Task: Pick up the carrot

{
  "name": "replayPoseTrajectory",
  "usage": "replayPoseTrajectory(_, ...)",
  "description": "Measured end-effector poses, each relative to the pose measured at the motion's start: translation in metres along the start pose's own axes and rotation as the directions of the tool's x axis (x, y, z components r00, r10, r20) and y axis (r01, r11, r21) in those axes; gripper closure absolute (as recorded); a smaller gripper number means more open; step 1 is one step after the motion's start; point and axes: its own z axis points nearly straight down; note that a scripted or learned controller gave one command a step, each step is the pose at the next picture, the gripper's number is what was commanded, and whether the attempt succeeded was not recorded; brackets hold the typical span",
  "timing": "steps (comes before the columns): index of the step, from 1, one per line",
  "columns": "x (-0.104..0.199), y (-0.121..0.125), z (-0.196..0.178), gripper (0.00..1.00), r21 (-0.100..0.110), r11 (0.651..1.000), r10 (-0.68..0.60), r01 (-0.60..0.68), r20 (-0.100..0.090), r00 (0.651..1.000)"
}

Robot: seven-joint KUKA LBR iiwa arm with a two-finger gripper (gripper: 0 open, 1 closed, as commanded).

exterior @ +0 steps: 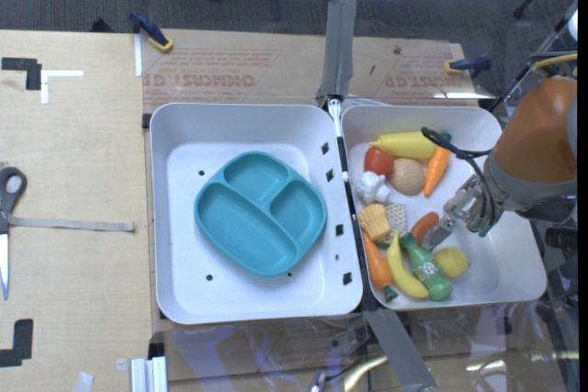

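Two carrots lie in the right bin [514, 275]. One carrot [435, 170] is orange with a green top and leans against the yellow corn [402, 143] at the back. The other carrot [377, 262] lies along the bin's left wall near the front, its green end pointing forward. My gripper [450, 220] hangs low over the middle of the right bin, just right of a small red-orange piece [424, 225] and about a hand's width in front of the rear carrot. I see nothing held in it.
Around the gripper lie a banana [404, 266], a lemon [451, 262], a green bottle [424, 266], a tan ball [408, 175], a tomato [378, 161] and a waffle piece [375, 220]. The left bin [175, 197] holds a blue divided plate [261, 212]. Scissors [7, 197] lie at the far left.
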Motion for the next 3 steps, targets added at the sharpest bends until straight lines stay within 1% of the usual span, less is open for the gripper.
replayPoseTrajectory(1,-0.069,0.028,-0.001,0.00,0.000,0.989,0.151,-0.151,0.002,0.989)
replayPoseTrajectory(2,-0.070,0.029,-0.011,1.00,-0.001,0.989,0.147,-0.147,0.006,0.989)
replayPoseTrajectory(3,-0.070,0.030,-0.021,1.00,-0.001,0.990,0.144,-0.144,0.009,0.990)
